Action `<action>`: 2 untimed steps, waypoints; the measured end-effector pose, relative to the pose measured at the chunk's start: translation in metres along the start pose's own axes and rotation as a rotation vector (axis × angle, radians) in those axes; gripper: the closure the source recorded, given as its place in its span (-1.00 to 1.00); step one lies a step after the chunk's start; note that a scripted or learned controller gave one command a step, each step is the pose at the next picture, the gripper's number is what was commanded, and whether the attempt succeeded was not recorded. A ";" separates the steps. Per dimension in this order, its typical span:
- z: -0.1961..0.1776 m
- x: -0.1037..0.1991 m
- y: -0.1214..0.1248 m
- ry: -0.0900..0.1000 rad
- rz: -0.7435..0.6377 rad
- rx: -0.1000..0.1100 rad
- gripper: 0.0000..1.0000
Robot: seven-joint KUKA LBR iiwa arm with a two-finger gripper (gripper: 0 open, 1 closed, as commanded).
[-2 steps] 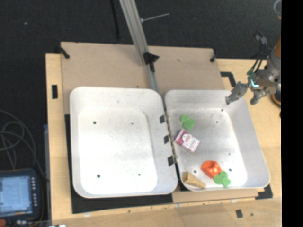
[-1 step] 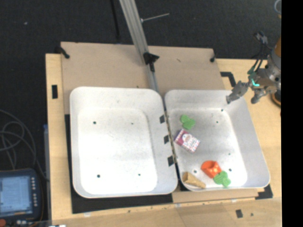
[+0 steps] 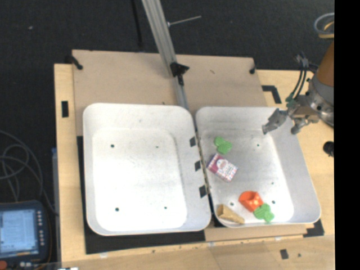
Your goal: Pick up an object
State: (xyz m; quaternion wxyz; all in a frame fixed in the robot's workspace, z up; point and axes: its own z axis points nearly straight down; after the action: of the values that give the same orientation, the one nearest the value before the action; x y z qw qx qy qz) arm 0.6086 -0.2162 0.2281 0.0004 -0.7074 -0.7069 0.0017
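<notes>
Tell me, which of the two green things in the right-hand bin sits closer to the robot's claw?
The upper green piece, beside the pink packet. The other green piece lies at the bin's near edge by the orange object, farther from the gripper.

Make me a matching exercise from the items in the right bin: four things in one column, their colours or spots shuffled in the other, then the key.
1. small box
2. tan wedge
3. round toy
4. gripper

A. orange-red
B. pink and white
C. over the right bin's upper right corner
D. at the bin's bottom edge, nearest the left bin

Pairs: 1-B, 2-D, 3-A, 4-C
</notes>
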 end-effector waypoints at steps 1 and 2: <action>0.062 -0.001 -0.005 0.001 0.001 0.002 -1.00; 0.104 -0.001 -0.005 0.000 0.003 0.000 -1.00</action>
State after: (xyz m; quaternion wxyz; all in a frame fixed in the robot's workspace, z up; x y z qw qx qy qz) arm 0.6033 -0.2174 0.1240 0.0002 -0.7086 -0.7056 0.0016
